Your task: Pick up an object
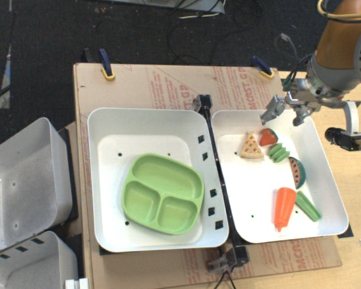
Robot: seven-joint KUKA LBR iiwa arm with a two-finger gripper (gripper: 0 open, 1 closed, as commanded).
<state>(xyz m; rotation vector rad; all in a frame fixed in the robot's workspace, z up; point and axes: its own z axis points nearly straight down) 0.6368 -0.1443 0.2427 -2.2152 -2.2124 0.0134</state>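
The left bin holds a green divided plate. In the right bin lie a pizza slice and a red piece touching it, then a green pod, a watermelon slice, a carrot and another green piece. The gripper hangs above the bin's far edge, jaws spread, pinching nothing
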